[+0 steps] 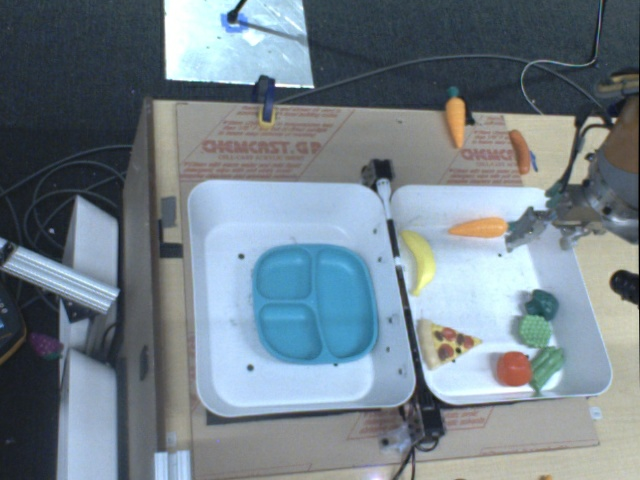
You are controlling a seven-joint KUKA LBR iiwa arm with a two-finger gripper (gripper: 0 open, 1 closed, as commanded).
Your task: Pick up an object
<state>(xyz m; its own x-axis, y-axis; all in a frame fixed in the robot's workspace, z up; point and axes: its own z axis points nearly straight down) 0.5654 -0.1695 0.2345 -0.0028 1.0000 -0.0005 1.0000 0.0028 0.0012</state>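
My gripper (545, 230) hangs over the far right part of the right bin (590, 343), its fingers spread open with nothing between them. One fingertip (520, 232) is just right of an orange carrot (478, 228) lying in that bin. Also in the right bin are a yellow banana (421, 259), a pizza slice (446, 344), a red tomato (513, 368) and three green vegetables (541, 304) (537, 330) (548, 364).
The left bin (215, 268) holds a blue divided plate (315, 303). On the bench behind the bins lie another carrot (455, 118) and an orange item (520, 150). A clamp (265, 98) stands on the far edge. Cables run at the left and the back.
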